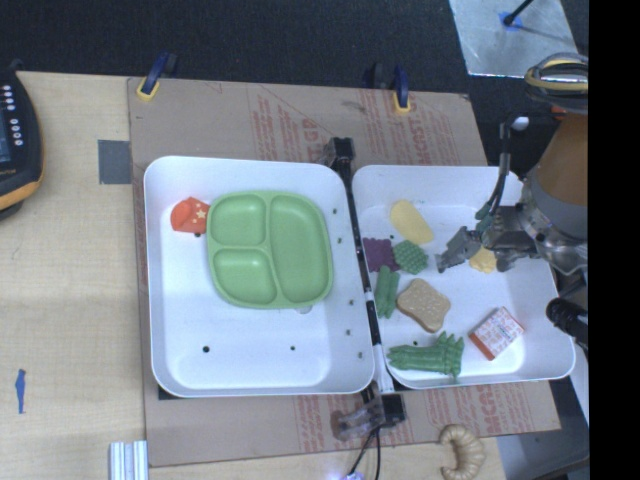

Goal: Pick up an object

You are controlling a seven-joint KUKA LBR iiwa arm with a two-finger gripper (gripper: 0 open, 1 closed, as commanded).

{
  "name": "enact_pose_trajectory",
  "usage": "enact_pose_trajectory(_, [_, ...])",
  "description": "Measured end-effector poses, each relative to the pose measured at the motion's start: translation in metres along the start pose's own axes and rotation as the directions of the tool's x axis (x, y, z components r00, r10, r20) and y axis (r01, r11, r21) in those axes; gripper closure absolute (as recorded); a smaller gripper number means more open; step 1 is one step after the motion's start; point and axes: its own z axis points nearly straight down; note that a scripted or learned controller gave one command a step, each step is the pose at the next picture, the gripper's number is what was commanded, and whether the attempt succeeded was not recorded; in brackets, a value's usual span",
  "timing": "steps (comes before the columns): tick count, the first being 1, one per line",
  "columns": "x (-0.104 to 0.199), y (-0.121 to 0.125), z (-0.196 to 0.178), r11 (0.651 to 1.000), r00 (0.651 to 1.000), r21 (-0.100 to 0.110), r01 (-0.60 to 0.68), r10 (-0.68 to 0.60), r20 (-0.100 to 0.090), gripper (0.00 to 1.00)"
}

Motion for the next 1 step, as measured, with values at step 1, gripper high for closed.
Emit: enact_pose_trajectory(1, [-0.0247, 0.0048, 0.1571, 1.000, 1.000, 0.003, -0.003, 0.003, 0.000, 0.00])
